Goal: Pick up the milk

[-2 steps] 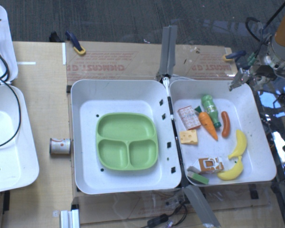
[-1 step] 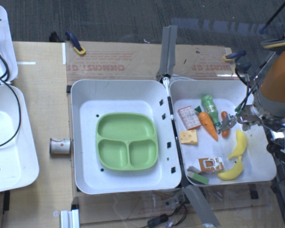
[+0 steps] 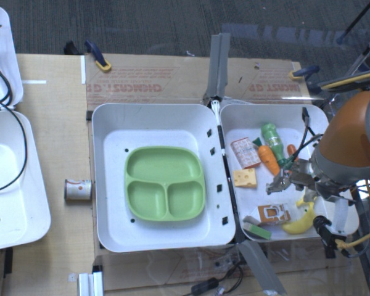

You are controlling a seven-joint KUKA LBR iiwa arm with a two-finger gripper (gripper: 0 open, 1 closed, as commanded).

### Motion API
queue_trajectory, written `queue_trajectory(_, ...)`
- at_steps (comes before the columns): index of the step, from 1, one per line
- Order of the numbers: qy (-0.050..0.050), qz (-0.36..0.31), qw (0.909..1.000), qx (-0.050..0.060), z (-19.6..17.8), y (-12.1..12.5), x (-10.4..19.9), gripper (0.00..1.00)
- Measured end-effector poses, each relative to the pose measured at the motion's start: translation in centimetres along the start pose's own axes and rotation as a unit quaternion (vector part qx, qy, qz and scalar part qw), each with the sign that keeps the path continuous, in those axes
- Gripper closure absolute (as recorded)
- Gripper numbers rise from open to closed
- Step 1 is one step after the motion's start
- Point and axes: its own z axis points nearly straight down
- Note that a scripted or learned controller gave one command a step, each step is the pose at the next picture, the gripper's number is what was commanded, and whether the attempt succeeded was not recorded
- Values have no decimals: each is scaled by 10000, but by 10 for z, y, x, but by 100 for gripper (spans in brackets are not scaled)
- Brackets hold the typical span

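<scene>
In the right bin (image 3: pixel 234 113), a small white and orange carton (image 3: pixel 273 213) lies on its side near the front; it looks like the milk. A flat red and white packet (image 3: pixel 245 153) lies further back. My gripper (image 3: pixel 282 182) hangs over the middle of the right bin, just behind the small carton and right of the cheese wedge (image 3: pixel 245 177). It is beside the front end of the carrot (image 3: pixel 269 159). I see nothing held in it. The grey arm with its orange band (image 3: pixel 351 134) covers the bin's right side.
A green bottle (image 3: pixel 271 134) lies behind the carrot. A banana (image 3: pixel 299 222) and a green piece (image 3: pixel 257 230) lie at the bin's front. The left bin (image 3: pixel 105 165) holds a green divided plate (image 3: pixel 165 184). A small can (image 3: pixel 78 190) lies on the bench at its left.
</scene>
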Motion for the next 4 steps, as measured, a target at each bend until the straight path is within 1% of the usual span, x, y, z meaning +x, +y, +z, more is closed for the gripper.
queue_trajectory(1, -6, -734, 9973, -17, -52, -11, 43, 0)
queue_trajectory(2, -4, -1611, 9869, -4, 41, -3, 11, 0)
queue_trajectory(3, -5, -1592, 9872, 3, 33, -3, 10, 100)
queue_trajectory(4, -4, -1594, 9872, 6, 33, -3, 10, 0)
